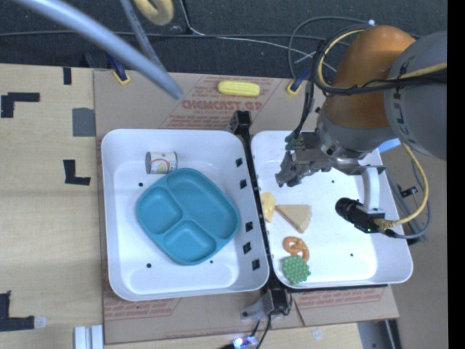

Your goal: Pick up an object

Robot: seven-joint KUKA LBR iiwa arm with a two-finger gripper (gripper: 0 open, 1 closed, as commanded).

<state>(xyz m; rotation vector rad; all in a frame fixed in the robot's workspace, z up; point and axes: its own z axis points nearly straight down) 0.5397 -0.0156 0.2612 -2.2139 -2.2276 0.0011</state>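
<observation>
White plastic on both sides, and the arm's gripper [289, 174] hangs over the far left part of the right bin [378, 264], nothing visibly caught in it, though whether it stands open or closed cannot be told from this slant. Nearest pickings lie just on its near side: a pale wedge of sandwich [293, 216], a yellow piece [268, 207] beside it, then a pretzel [296, 247] and a green lump [296, 269]. Best bet, by this reading, is to centre squarely over the wedge before descending, keeping clear of the divider wall.

bench [43, 195] | two white bins [116, 217] | yellow object, maybe corn [238, 88]
</observation>
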